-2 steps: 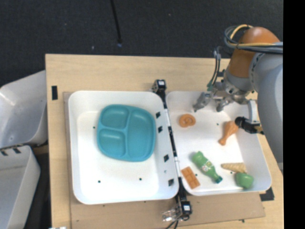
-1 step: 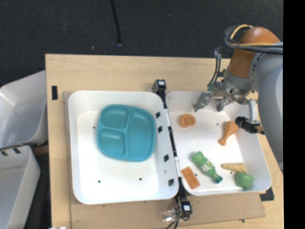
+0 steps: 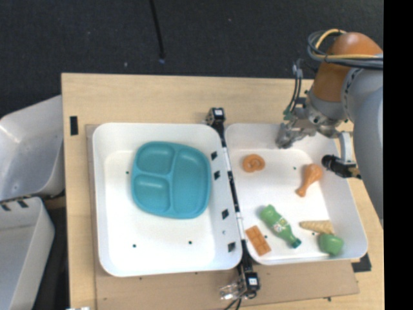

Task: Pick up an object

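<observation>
While we look down on the bench (image 3: 129, 89) from the one fixed camera, we see two shallow white bins side by side. Our arm (image 3: 342, 63), grey with an orange band above the wrist, reaches in from the right, and its gripper (image 3: 290, 136) hangs over the far edge of the right bin (image 3: 284, 173). We cannot tell from this angle whether the gripper is released or clenched, and we see nothing carried in it.

We find the left bin (image 3: 116, 237) bearing a teal divided plate (image 3: 171, 179), which lies flat near the bin's middle with its three compartments facing up.

We find every small object in the right bin. An orange round pastry (image 3: 253, 163) lies toward the far left of that bin, nearest the gripper but apart from it. An orange drumstick (image 3: 309, 178) lies tilted toward the right side. Nearer the front, a green bottle (image 3: 280, 225) lies on its side at a slant, and an orange waffle-like block (image 3: 258, 240) lies just beside it toward the front left corner. A tan cone (image 3: 317, 226) lies near the front right, with a green round fruit (image 3: 330, 244) touching or just beside it.
</observation>
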`<state>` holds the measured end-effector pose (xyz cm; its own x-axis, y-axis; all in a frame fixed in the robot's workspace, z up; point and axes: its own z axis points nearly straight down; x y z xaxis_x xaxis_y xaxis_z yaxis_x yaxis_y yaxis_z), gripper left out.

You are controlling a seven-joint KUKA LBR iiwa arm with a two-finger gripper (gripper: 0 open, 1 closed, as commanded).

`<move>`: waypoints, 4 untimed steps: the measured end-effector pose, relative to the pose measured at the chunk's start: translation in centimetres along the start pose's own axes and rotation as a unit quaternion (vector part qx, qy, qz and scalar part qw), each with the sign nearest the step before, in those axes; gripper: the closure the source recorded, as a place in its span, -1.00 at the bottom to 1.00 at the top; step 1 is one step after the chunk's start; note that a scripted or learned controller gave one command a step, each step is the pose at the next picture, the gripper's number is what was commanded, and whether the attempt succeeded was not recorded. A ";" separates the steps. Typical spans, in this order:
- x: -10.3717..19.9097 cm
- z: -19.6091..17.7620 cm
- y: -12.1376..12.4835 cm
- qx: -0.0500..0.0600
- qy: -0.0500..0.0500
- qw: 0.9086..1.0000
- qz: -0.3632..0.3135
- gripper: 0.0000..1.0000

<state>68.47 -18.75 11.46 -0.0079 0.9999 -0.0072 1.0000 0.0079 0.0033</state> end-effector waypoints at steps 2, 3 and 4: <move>0.3 -11.3 -0.4 -0.002 0.003 1.000 0.001 1.00; 5.7 -11.0 -1.4 0.001 0.003 1.000 0.002 1.00; 11.9 -11.5 -0.9 0.001 0.004 1.000 0.000 1.00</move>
<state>67.44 -6.76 22.92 -0.0071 1.0000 0.0016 1.0000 0.0071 0.0010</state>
